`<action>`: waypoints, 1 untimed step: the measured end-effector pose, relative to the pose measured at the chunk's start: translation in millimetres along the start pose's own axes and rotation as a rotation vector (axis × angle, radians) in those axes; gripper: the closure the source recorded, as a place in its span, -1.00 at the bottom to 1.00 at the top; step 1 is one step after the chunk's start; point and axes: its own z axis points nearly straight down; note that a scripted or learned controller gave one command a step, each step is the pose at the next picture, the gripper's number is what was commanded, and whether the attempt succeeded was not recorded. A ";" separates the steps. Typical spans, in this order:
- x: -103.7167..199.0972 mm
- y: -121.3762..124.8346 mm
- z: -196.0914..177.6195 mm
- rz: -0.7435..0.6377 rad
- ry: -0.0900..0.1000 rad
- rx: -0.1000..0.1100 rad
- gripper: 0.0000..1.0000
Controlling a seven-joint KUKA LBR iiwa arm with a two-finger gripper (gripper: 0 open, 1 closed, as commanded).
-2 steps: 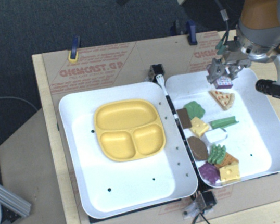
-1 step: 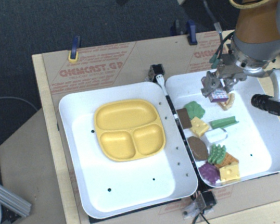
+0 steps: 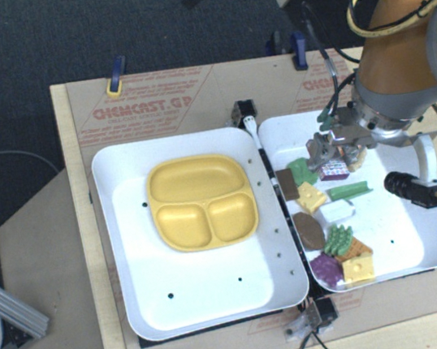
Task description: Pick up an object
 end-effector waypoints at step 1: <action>6.1 -20.3 12.0 0.004 -0.001 0.001 1.00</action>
